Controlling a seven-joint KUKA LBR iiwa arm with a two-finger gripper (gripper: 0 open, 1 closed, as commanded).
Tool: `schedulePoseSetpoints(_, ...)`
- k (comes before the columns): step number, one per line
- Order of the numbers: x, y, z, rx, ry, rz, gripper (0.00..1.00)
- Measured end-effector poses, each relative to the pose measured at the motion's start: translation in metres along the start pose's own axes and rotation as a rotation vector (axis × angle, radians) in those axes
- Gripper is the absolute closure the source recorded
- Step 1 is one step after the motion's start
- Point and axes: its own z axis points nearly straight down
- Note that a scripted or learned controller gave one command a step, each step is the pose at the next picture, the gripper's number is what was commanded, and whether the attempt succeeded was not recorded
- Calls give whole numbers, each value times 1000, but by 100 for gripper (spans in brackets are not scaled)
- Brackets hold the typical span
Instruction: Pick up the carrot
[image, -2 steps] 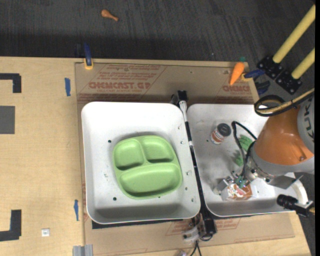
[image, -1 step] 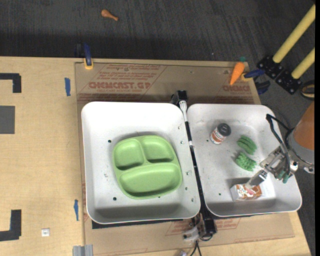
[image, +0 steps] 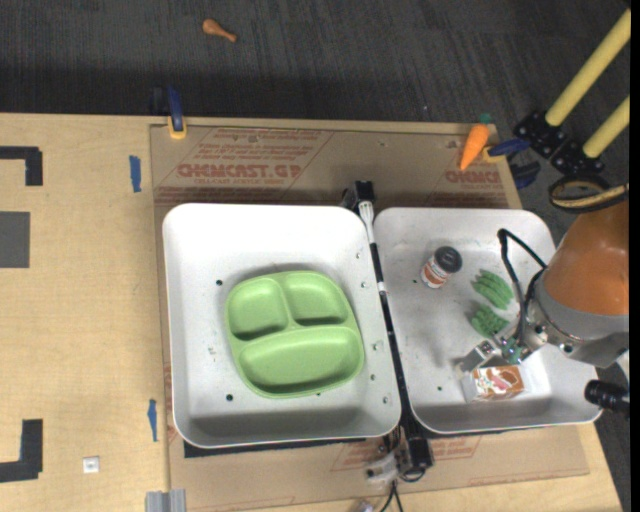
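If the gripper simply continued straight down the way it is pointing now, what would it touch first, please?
Probably the small orange-and-white packet, lying right beside the gripper on the right bin's floor; depth is hard to judge.

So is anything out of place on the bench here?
Yes. The carrot lies outside both bins, on the board behind the right bin. The end effector is low inside that bin near a small packet, well away from the carrot.

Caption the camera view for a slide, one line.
Gripper low in the right bin beside green pieces; the carrot lies outside on the bench.
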Motion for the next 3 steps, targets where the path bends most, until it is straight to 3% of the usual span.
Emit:
schedulePoseSetpoints(1, -1, 1, -10, -3, -2, 1, 100)
schedulePoseSetpoints(2, 61, 33, -58, -2, -3, -68, 100)
schedulePoseSetpoints(3, 61, 33, -58, -2, -3, -68, 0)
